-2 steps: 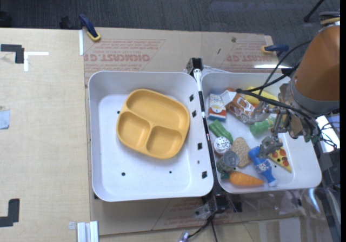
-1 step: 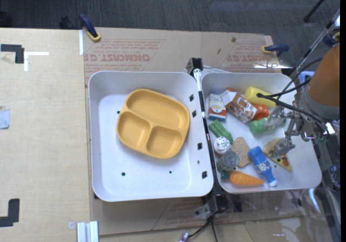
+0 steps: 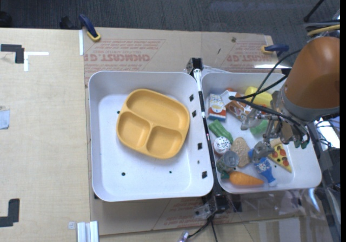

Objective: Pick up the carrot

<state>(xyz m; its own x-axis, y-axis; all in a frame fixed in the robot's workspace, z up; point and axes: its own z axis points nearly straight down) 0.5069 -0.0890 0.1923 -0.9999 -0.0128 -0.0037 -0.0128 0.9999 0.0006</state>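
Observation:
The orange carrot (image 3: 246, 179) lies on its side near the front edge of the right bin (image 3: 303, 178), pointing right. A blue packet (image 3: 265, 170) touches its right end, and a grey round piece (image 3: 230, 159) sits just behind its left end. My gripper (image 3: 263, 139) hangs over the middle of the right bin, behind the carrot and a little to its right, with toy foods crowded beneath it. Nothing can be seen held in it. The carrot lies apart from the gripper.
The right bin also holds a small carton (image 3: 216, 106), a green pickle (image 3: 220, 130), a white ball (image 3: 221, 143), a speckled cracker (image 3: 240, 151), a pizza slice (image 3: 281, 155) and a yellow fruit (image 3: 258, 96). A yellow divided plate (image 3: 153, 123) sits in the left bin (image 3: 102, 176).

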